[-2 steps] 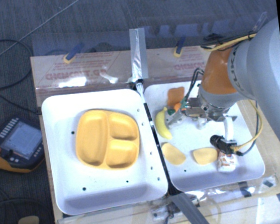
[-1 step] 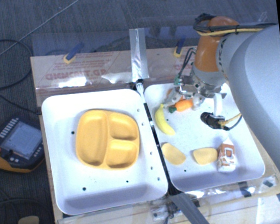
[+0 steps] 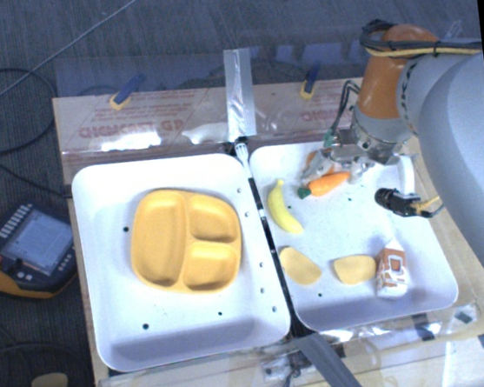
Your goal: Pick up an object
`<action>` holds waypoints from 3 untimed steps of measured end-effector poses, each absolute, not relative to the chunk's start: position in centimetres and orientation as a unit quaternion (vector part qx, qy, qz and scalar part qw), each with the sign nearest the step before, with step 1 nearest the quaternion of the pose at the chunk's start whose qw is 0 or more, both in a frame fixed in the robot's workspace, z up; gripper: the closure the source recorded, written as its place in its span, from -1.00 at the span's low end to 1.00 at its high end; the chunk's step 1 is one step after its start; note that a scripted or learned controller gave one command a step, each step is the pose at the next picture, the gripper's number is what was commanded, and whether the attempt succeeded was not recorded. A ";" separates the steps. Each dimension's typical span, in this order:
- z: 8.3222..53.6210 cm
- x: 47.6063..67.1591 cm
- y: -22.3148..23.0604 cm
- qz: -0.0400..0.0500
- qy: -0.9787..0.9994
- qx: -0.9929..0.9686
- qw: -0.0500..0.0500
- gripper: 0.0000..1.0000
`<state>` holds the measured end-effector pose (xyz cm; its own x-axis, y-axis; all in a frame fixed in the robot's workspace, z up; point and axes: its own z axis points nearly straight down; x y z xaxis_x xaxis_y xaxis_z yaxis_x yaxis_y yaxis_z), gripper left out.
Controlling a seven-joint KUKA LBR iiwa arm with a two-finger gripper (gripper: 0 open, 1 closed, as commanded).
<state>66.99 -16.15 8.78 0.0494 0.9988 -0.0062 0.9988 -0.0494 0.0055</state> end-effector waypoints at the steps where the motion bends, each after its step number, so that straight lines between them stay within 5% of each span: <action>1: 10.0 67.0 -16.0 -0.002 0.690 0.723 0.002 1.00; 3: 9.0 67.2 -18.5 0.003 0.744 0.668 0.003 1.00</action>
